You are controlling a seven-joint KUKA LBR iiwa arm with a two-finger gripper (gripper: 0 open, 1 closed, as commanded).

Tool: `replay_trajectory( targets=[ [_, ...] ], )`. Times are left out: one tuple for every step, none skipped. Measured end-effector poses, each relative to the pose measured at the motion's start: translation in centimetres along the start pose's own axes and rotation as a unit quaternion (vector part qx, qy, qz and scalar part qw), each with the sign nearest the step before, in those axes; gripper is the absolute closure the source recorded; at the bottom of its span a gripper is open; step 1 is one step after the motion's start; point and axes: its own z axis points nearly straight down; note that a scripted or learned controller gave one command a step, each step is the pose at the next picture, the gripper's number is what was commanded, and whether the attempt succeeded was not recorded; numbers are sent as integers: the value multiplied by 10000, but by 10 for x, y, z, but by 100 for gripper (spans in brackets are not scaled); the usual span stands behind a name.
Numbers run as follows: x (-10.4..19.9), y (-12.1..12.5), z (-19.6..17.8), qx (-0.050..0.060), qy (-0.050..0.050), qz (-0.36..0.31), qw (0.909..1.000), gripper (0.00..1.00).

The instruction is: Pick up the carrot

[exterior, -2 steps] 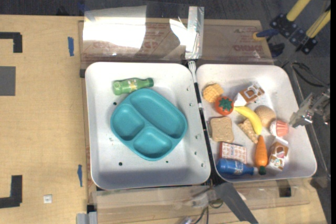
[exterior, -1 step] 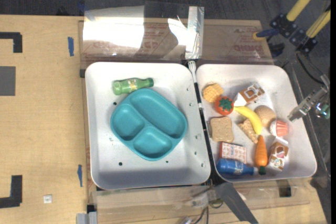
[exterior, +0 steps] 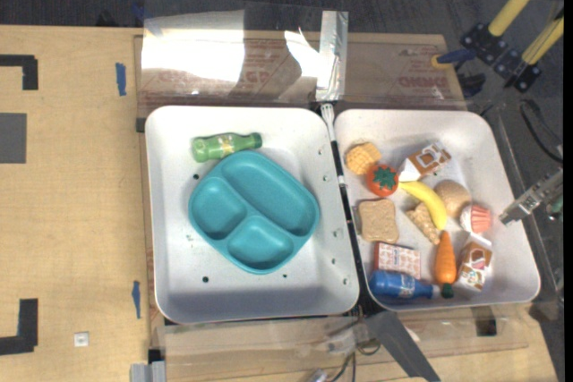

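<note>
The carrot (exterior: 445, 258), orange with a green stub at its near end, lies upright in the picture in the near right part of the right bin (exterior: 510, 158). It sits between a red-and-white packet (exterior: 397, 259) and a small carton (exterior: 474, 267). My gripper (exterior: 521, 210) pokes in at the right edge of the view, over the bin's right rim. It is to the right of the carrot and a little farther back, apart from it. Nothing is seen held in it.
The right bin also holds a banana (exterior: 427, 201), a bread slice (exterior: 377, 219), a red fruit (exterior: 383, 180), a pink cupcake (exterior: 479, 217) and a blue bottle (exterior: 403, 286). In the left bin (exterior: 166, 192) are a teal divided plate (exterior: 253, 210) and a green bottle (exterior: 226, 145).
</note>
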Motion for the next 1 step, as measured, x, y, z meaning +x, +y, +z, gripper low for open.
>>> replay_trajectory(
  targets=[
    [-1,0,-7,-9,-19,731,9973,100]
  ],
)
